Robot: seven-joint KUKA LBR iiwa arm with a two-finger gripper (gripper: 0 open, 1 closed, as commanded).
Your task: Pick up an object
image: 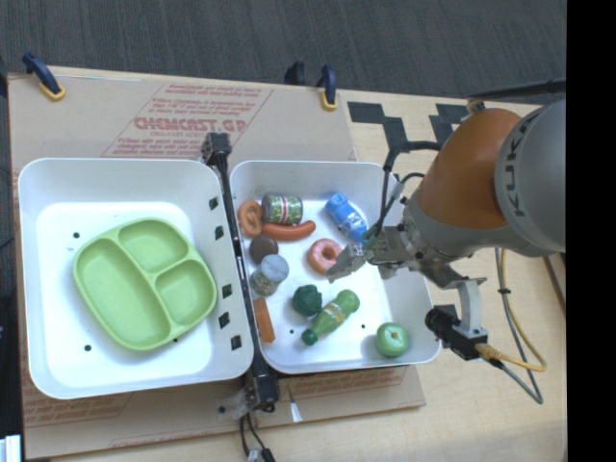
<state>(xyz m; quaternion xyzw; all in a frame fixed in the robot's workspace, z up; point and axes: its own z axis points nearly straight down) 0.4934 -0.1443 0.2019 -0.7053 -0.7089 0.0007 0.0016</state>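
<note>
**Q:** Where is the arm, and what is its claw doing?

**A:** The grey arm (500, 186) with its orange band reaches in from the right over the right-hand white bin (371, 173). Its claw (348, 261) hangs low, just right of a pink doughnut (324, 254), which I will use as the landmark. I cannot tell whether the claw is wide or narrow, and nothing is visibly held in it.

**Q:** What lies around the doughnut?

**A:** Above and to its right is a blue crumpled bottle (346, 215). Above and to its left lie a red sausage (288, 229) and, higher, a green-labelled can (282, 207), with a small orange ring (250, 217) further left. Left of the doughnut sit a brown ball (264, 248) and a small jar (269, 272). Below it are a dark green broccoli (307, 299) and a green bottle (332, 316) lying tilted. Lower right is a green apple (392, 339); lower left, by the bin wall, a carrot (264, 320).

**Q:** And further left?

**A:** Well left of the doughnut, the other white bin (38, 335) holds a pale green divided plate (144, 282). Both bins rest on a cardboard-covered surface (192, 114).
</note>
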